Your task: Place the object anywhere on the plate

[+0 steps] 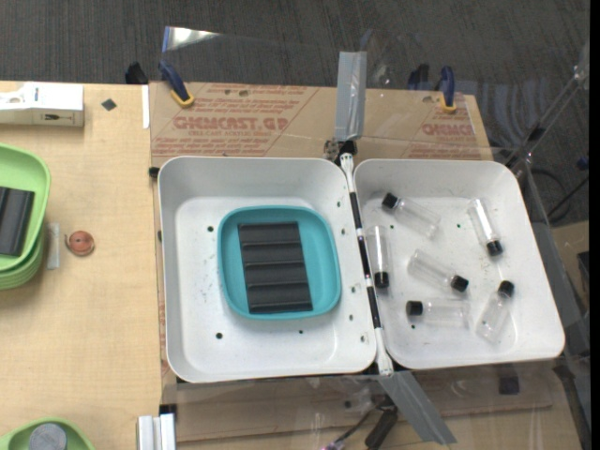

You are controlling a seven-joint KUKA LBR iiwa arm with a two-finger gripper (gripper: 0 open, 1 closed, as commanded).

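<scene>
Step in hand, as judged: pick, not yet begun. Claw state: can't tell. Nothing is on its way to the teal plate (326,272).

The obj. is taken to be one of the clear vials w/ black caps, six or so, loose on the floor of the right bin (450,165). The arm enters from the right, so that bin is the claw's near one. The plate sits in the left bin (178,251), the far one, beyond the shared wall.

Best pick: the mid vial (438,275), apart from its neighbours w/ room on both sides for the claw. Avoid the vial (380,256) lying along the shared wall, since a finger prob. fouls there. Close across the body, not the cap, as clear round plastic likely rolls.

For the drop, a black ribbed block (274,267) covers most of the plate. Release low, w/ the vial along the ribs, so it settles rather than rolling off.
</scene>
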